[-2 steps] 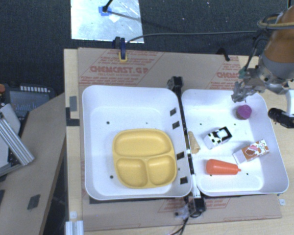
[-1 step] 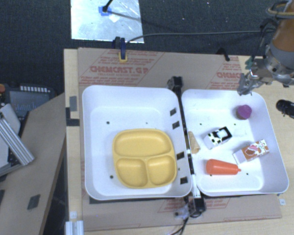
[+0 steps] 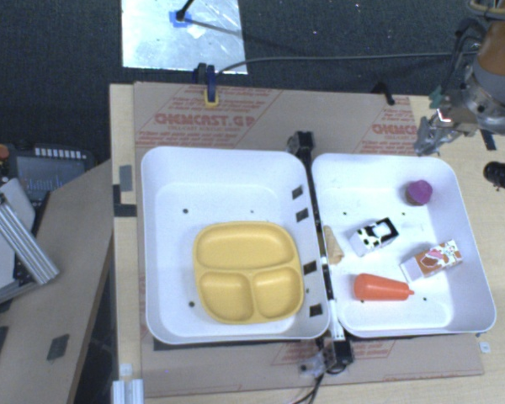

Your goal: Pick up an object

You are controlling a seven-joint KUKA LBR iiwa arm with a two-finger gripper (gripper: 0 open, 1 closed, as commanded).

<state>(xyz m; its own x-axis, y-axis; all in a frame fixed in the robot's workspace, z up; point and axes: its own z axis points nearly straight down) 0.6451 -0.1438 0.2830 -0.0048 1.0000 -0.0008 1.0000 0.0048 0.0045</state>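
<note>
The right bin (image 3: 467, 225) holds a purple round object (image 3: 418, 192), a black-and-white cow-patterned toy (image 3: 376, 234), a small red-and-white carton (image 3: 432, 260) and an orange carrot (image 3: 382, 289). A tan piece (image 3: 332, 244) lies against the bin's left wall. My gripper (image 3: 431, 133) hangs above the far right corner of the right bin, behind and to the right of the purple object, apart from every object. Nothing shows between its fingers.
The left bin (image 3: 164, 192) holds a yellow three-compartment plate (image 3: 247, 270). A black divider (image 3: 310, 217) runs between the bins. A cable (image 3: 337, 57) crosses the dark floor behind the bench. A shiny sheet (image 3: 181, 22) lies at the far left.
</note>
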